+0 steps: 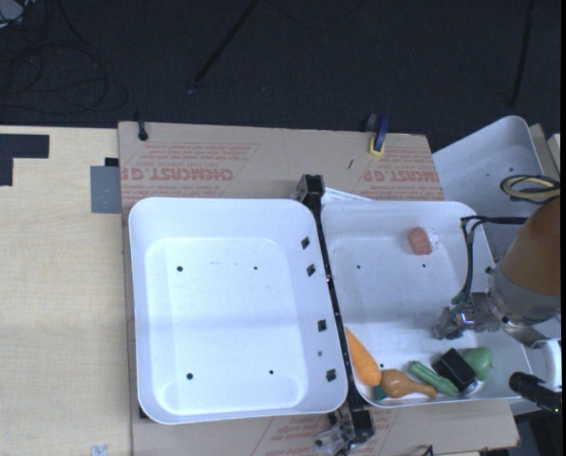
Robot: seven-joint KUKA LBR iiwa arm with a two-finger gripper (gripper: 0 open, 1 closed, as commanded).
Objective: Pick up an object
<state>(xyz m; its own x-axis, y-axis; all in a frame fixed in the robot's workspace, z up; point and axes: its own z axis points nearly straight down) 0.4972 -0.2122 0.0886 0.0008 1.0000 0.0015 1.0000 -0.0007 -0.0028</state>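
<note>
Over the right bin [387, 218], near its right wall, the gripper [454, 319] is hanging low, its metal fingers pointing left, and nothing is sitting between them; how far apart they are I cannot tell at this size. Behind it the arm [535, 264] is reaching in, orange band showing.

Just below and in front of the gripper, several things are lying crowded in the bin's near corner: a black block [455, 369], touching a green toy [477, 358] on its right and a long green piece [432, 378] on its left, then a tan piece [402, 383] and a carrot [361, 357] leaning toward the divider. Well apart, near the far wall, a pink block [420, 241] is lying alone. The left bin [141, 255] is sitting beside it.

Judging from this, the pick is not yet done: nothing is lifted, and the descent, closing and raising are all waiting.
</note>
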